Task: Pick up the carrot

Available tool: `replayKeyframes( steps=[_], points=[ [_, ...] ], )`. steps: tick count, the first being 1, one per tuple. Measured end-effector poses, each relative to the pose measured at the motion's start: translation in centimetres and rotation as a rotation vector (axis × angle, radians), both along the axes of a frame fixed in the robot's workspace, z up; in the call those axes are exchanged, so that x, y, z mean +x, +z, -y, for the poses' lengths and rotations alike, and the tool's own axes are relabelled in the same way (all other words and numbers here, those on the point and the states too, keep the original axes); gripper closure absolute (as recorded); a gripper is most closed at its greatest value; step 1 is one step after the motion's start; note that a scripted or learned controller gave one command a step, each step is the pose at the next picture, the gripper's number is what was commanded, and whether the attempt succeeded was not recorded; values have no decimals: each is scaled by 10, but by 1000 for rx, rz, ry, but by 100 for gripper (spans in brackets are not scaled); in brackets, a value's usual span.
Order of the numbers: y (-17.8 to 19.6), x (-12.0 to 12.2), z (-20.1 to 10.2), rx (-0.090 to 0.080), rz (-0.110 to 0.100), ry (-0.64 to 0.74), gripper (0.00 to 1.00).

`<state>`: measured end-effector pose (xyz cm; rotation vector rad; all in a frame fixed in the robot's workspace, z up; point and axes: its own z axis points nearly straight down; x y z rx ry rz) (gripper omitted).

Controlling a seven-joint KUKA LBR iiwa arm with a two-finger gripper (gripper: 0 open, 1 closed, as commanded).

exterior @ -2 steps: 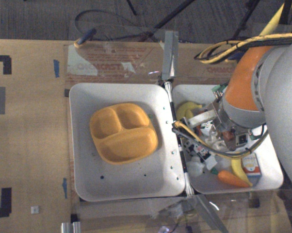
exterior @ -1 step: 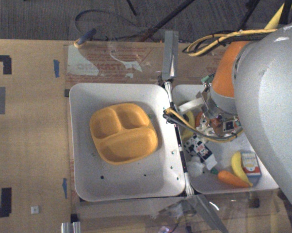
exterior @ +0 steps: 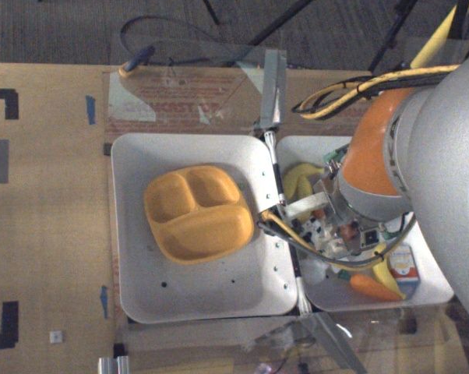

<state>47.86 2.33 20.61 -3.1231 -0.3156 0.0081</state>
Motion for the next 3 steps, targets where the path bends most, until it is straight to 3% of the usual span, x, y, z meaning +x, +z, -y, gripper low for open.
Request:
replayKeyframes(
  steps=[1, 2, 3],
  points=[
    [68, 1, 19, -2, 4, -1, 100],
    [66, 59, 59, -2, 3, 47, 100],
    [14, 95, 38, 0, 1, 22, 100]
  ],
)
